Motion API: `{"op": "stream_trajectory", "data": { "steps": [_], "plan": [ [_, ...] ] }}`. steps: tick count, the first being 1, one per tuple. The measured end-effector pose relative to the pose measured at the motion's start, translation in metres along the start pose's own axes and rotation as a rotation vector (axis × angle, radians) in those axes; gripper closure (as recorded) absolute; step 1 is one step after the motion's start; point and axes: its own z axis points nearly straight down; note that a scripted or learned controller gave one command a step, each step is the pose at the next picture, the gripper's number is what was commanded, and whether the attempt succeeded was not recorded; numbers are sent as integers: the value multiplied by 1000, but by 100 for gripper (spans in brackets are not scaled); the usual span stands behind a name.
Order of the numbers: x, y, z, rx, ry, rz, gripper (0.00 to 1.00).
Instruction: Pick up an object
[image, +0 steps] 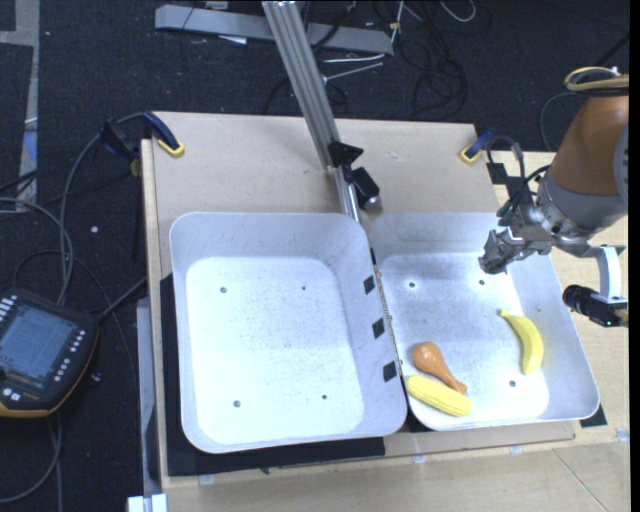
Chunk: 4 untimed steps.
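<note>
Three candidate objects are lying in the right bin (560, 330): a yellow banana (527, 341) near the right wall, an orange pear-shaped piece (440, 365) toward the front left, and a second yellow piece (437, 396) just in front of it, touching or nearly touching it, close to the bin's front rim. The left bin (200, 250) is sitting alongside, meeting the right bin along a shared edge. The gripper (496, 255) is hanging over the rear part of the right bin, well apart from all three objects; nothing is showing beneath it, and whether it is wide or narrow cannot be told at this resolution. Judged from this layout, no pick is done: choosing a target, descending, closing and lifting are all remaining.
</note>
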Motion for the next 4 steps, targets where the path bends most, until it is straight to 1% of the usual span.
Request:
{"op": "stream_trajectory", "data": {
  "steps": [1,2,3,4],
  "plan": [
    [1,7,-60,-1,0,0,100],
    [58,8,-48,4,2,-3,100],
    [109,4,-36,5,2,-3,100],
    [162,3,-47,3,2,-4,100]
  ]
}}
